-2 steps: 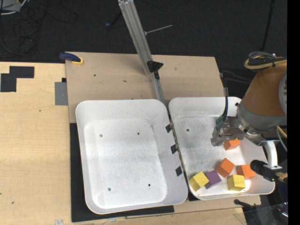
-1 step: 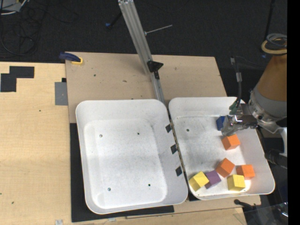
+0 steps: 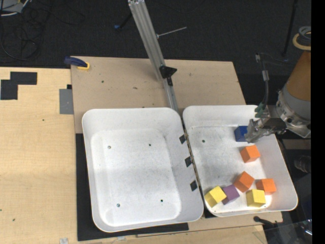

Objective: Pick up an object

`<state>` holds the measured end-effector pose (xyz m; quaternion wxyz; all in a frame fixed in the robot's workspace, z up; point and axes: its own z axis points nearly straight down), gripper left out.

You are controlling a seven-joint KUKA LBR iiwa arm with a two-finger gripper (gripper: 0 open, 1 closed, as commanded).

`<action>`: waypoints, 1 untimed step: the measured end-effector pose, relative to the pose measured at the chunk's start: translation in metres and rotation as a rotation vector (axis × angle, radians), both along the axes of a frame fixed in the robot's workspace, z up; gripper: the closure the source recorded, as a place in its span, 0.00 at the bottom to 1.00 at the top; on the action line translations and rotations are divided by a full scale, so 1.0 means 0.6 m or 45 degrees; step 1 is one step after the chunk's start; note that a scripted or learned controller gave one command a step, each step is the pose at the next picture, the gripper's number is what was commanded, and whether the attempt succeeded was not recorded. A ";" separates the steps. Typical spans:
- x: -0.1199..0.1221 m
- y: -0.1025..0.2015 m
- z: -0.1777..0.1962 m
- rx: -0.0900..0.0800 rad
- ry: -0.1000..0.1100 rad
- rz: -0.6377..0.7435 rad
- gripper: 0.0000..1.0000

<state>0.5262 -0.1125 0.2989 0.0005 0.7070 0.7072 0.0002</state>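
The gripper [image 3: 252, 131] sits low over the right bin [image 3: 218, 117] near its far right corner, touching or just beside a blue block [image 3: 240, 132] — whether the jaws are open or closed I cannot tell. Just nearer lies an orange block [image 3: 249, 153]. Along the near right edge cluster two orange blocks [image 3: 244, 181] [image 3: 267, 185], two yellow [image 3: 216, 195] [image 3: 255, 197] and a purple one [image 3: 230, 192]. The left bin [image 3: 132, 117] offers wide open floor.
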 end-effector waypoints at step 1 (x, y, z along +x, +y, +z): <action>0.009 0.098 -0.021 0.004 0.006 0.006 1.00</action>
